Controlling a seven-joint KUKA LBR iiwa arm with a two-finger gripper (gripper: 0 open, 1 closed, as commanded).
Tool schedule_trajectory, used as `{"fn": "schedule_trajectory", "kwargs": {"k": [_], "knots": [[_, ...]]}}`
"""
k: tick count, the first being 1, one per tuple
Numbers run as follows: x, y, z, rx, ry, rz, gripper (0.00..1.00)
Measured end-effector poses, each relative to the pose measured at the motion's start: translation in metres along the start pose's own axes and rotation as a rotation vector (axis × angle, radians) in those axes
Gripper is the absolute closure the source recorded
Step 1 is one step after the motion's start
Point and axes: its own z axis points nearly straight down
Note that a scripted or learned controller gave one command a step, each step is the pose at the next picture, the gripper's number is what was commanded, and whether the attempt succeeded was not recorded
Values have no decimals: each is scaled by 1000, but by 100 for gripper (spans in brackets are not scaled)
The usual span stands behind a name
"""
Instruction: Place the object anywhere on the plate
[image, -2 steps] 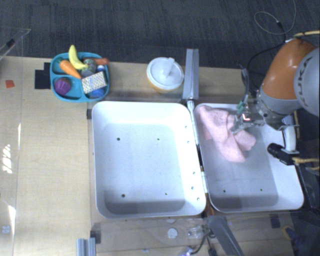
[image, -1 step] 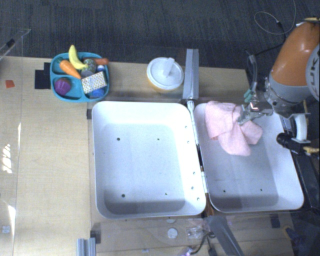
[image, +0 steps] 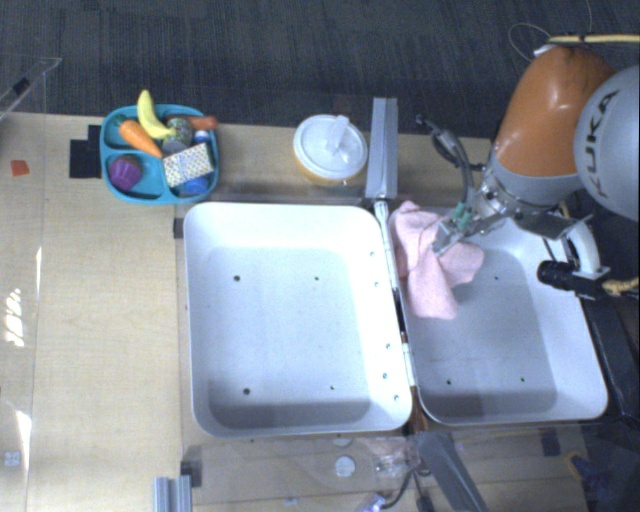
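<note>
Camera view, past tense notes. Gripper (image: 452, 228) sat over the upper left of the right bin (image: 540, 390), at the top edge of a pink cloth (image: 432, 275). Cloth appeared pinched between the fingers at one corner, the rest hanging and draping down against the bin's left wall. Left bin (image: 290, 410) lay bare. Plate (image: 330, 148) stood outside the bins, on the bench above the left bin's upper right corner, well apart from the cloth.

Risks, as judged: the grip looked to be on a thin fold only, so the cloth could slip free in transit. The trailing tail could catch on the divider between bins. On release, limp fabric could land half off the small plate.
</note>
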Motion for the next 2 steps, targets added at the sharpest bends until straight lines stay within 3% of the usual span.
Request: {"fn": "schedule_trajectory", "kwargs": {"k": [2], "knots": [[86, 53, -2, -6, -3, -801, 100]]}}
